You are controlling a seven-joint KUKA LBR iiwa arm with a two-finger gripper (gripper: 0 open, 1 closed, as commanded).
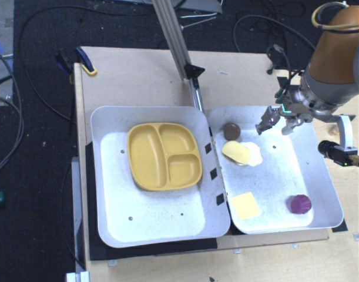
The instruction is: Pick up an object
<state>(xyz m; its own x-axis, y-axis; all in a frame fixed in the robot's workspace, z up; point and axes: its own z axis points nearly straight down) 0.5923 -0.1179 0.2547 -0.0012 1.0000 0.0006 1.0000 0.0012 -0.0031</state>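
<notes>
From above, we are looking at the gripper point(277, 121) hanging over the back of the right bin point(320, 175), its two fingers standing apart with nothing between them. Four things are lying in that bin: a brown ball point(231, 131) near the back left, a pale yellow lump point(237, 152) with a white piece point(253, 155) touching it just in front, a flat yellow square point(245, 205) toward the front, and a purple ball point(300, 204) at the front right.

We are judging all of them light. The lump is looking soft and wide, the square too flat to pinch easily, the balls small, probably firm, apt to roll; we would be closing across a ball's middle.

The purple ball is sitting near the front rim; the brown one is close to the divider between the bins. The bin's centre is giving us open room. The left bin point(108, 216) is holding a yellow tray point(164, 155).
</notes>
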